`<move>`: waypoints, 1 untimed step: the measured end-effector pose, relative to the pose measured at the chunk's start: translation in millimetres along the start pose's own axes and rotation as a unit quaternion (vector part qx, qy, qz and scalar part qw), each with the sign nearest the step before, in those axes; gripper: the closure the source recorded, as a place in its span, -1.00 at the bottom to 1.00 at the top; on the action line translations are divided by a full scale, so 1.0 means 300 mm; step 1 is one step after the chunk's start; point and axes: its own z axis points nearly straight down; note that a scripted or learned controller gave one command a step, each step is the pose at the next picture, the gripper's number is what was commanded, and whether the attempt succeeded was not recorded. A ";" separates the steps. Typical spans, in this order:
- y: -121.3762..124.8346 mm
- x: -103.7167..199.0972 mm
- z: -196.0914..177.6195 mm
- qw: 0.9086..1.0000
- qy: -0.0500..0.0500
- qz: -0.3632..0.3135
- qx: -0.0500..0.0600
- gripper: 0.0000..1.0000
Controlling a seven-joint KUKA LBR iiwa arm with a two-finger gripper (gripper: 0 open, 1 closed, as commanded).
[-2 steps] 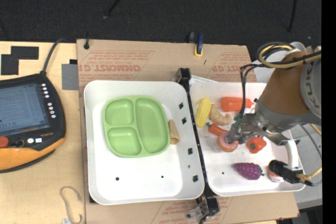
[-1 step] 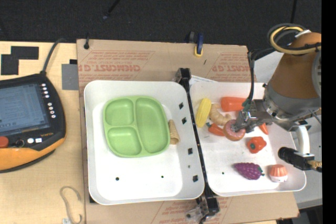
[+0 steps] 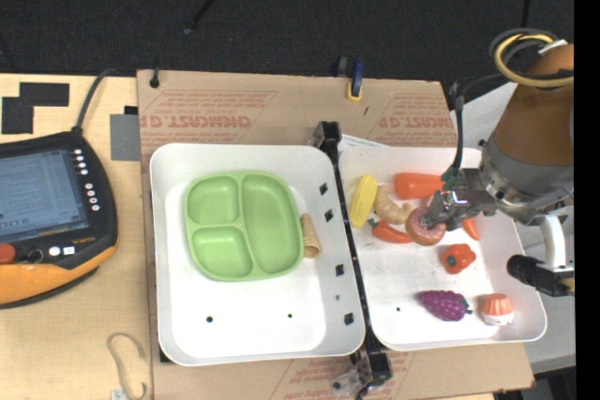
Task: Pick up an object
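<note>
The right bin [image 3: 506, 333] holds several toy foods: a yellow corn cob [image 3: 364, 200], an orange carrot [image 3: 417, 185], a pink ring-shaped piece [image 3: 422, 229], a red chili [image 3: 392, 235], a red bell pepper [image 3: 457, 258], purple grapes [image 3: 442, 304] and a pink-and-white piece [image 3: 495, 307]. My gripper [image 3: 439, 213] is low in this bin, right at the upper right side of the pink ring and touching or nearly touching it. The arm hides part of the bin's right side.
The left bin [image 3: 178, 323] holds a green divided plate [image 3: 242, 225] with a tan piece [image 3: 310, 236] by its right edge. A black divider [image 3: 339, 248] separates the bins. A teach pendant [image 3: 52, 215] lies left of the bench cardboard.
</note>
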 end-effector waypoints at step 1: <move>0.017 0.156 -0.025 1.000 0.001 -0.002 0.001 1.00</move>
